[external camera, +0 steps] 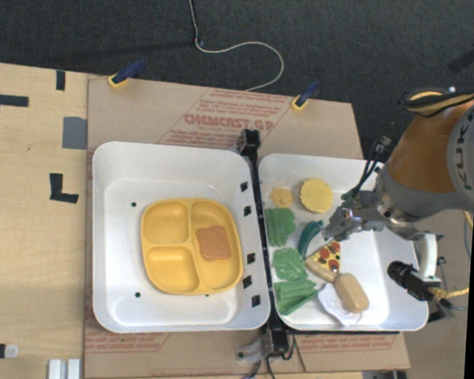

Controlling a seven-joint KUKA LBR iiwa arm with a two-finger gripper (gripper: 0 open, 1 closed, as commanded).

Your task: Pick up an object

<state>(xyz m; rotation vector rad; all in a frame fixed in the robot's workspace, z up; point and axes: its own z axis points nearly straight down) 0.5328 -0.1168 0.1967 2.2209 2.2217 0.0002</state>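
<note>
The pizza slice (326,261) lies near the middle of the right bin (378,314), directly under the gripper (337,226), which hangs just above its upper end; whether the gripper is open or closed I cannot tell from here. A dark green pepper (309,235) curves just beside the gripper on the side toward the left bin. A bread roll (350,292) lies on a white cloth (340,312) toward the bin's front edge, touching the pizza's lower corner. Green leafy pieces (288,265) line the bin's left wall. A round yellow cookie (317,195) and a smaller yellow piece (281,197) sit near the far edge. In the left bin (116,176) a yellow divided plate (170,220) holds a brown square (213,242) in its right compartment.
</note>
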